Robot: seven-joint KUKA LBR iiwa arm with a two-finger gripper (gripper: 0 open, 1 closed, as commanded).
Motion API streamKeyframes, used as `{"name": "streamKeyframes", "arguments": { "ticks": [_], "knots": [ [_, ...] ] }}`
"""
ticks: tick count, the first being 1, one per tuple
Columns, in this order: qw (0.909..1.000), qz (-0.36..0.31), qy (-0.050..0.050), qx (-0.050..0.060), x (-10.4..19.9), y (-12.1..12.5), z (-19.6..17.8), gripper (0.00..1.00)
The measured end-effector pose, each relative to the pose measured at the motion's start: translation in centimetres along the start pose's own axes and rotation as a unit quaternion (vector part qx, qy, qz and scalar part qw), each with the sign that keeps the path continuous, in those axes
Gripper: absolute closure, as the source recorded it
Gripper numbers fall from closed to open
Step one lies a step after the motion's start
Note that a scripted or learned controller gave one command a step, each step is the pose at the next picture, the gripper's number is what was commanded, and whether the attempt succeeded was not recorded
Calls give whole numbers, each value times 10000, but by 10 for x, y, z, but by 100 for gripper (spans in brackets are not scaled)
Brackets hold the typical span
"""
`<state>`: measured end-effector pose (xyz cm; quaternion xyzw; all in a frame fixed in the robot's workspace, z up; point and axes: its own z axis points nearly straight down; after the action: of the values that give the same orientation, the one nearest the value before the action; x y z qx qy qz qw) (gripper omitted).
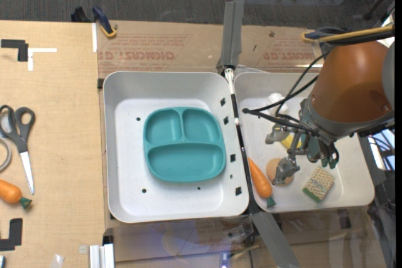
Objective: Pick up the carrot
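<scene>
A: Could we see what the gripper [290,167] was doing?

B: It hung low in the right bin [352,198], right by a small tan ball [277,170]. We could not tell if its jaws were apart or together; wires and metal hid them.

A: Where was the carrot [260,180]?

B: It lay in the same bin, against the left wall, with its green end toward the front. We saw it just beside the tan ball, to the left of the gripper, not between the fingers.

A: What else was near?

B: A speckled sponge block [318,184] sat to the right. In the left bin [119,135] we saw a teal plate [184,144]. Out on the bench lay scissors [19,135] and another carrot [11,192].
</scene>
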<state>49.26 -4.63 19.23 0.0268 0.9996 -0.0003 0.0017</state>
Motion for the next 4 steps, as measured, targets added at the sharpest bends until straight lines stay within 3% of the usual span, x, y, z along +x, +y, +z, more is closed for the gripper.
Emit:
{"name": "streamKeyframes", "arguments": {
  "ticks": [1,2,3,4],
  "knots": [
    [9992,-402,7,-4,0,40,0,0],
    [9994,355,12,-2,12,-6,1,0],
    [10000,48,19,-3,16,39,1,0],
    [9993,362,2,-2,10,-12,0,0]
  ]
}}
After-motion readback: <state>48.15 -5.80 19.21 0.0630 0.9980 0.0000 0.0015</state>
